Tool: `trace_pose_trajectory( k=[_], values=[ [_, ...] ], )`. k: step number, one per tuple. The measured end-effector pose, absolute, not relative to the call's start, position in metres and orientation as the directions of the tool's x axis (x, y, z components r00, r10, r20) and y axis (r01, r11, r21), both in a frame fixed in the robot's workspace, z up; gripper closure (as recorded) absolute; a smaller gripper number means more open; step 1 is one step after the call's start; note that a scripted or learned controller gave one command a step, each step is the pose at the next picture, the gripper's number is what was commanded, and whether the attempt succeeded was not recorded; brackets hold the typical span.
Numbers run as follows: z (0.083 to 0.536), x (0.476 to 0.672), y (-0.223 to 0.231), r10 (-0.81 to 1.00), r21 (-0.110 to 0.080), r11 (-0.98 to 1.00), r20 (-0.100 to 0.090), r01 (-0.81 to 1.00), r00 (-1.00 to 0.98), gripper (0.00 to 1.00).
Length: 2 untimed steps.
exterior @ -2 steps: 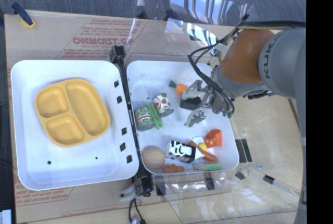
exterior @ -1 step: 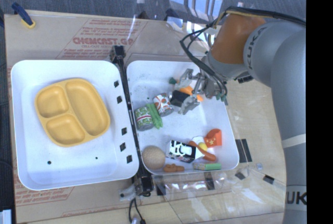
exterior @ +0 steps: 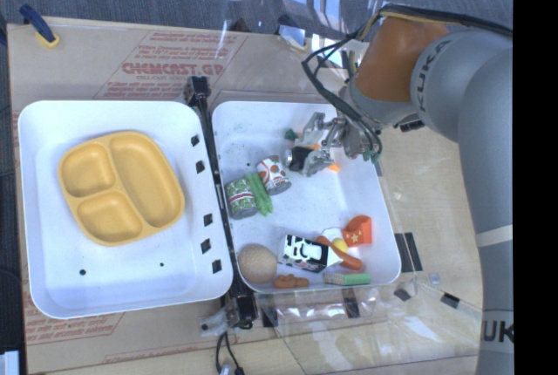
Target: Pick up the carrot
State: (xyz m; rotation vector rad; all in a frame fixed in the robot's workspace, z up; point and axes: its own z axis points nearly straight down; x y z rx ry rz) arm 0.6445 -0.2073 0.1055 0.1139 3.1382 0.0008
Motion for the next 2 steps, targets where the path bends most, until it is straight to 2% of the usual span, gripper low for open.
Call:
trace_pose_trajectory(
  k=[1, 2],
  values=[
    [0.181, 0.647, -0.170, 0.147, 0.000, 0.989, -0.011, 0.147, -0.989, 1.00],
    [0.093, 0.564, -0.188, -0.165, -0.001, 0.986, -0.003, -0.165, -0.986, 1.00]
  ],
)
